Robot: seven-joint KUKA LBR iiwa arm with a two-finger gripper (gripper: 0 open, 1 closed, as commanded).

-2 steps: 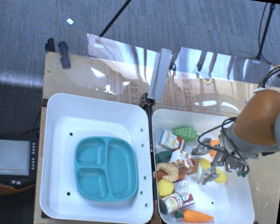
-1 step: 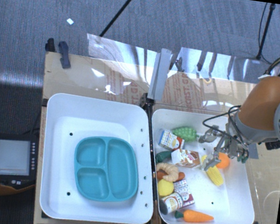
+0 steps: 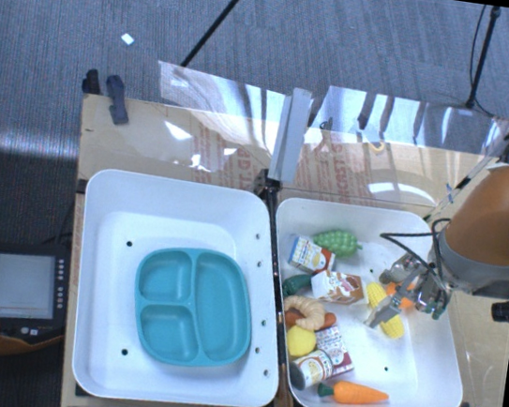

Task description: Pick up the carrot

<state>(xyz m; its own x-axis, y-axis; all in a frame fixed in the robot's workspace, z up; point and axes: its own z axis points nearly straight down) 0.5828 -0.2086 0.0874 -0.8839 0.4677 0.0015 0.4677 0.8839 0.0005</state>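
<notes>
The carrot (image 3: 355, 392), orange with a green top, lies flat along the near edge of the right bin (image 3: 447, 367), its tip pointing right. My gripper (image 3: 392, 305) hangs over the right-middle of that bin, well behind the carrot. It sits right over a yellow corn cob (image 3: 391, 323), close to or touching it. The arm's orange band (image 3: 489, 216) rises behind it at the right.
Crowded into the right bin's left half are a green vegetable (image 3: 339, 242), a small carton (image 3: 310, 252), a packet (image 3: 338, 286), a pretzel (image 3: 307, 310), a lemon (image 3: 300, 341) and a can (image 3: 322, 364) just left of the carrot. The left bin (image 3: 105, 223) bears a blue divided plate (image 3: 192, 306).
</notes>
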